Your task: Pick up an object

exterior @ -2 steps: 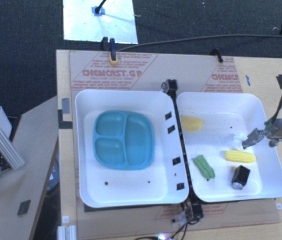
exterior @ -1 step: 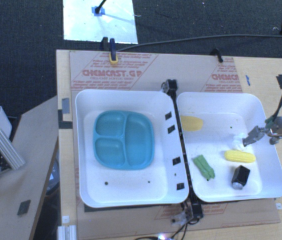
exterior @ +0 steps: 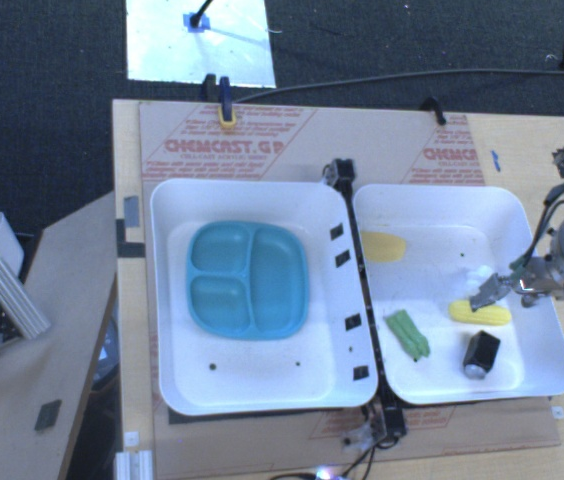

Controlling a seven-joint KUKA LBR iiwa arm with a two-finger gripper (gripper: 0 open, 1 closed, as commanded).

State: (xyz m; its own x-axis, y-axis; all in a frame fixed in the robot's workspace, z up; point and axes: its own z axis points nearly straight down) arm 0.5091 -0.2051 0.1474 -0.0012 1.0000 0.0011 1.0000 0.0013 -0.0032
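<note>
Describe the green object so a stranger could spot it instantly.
Look in the right-hand white bin, along its front half near the divider between the bins. The green piece lies there at a slant; it is long, narrow and the bin's sole green item, beside yellow and black neighbours.

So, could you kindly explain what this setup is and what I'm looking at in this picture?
This is one camera fixed above a bench, looking down at a slant. Two shallow white bins sit side by side. The left bin holds a blue divided plate. The right bin holds a pale yellow piece, a green toy vegetable, a yellow toy corn cob and a small black object. The grey machine entering from the right is a robot arm; its claw hovers just above the corn cob. I cannot tell whether it grips anything.
</note>
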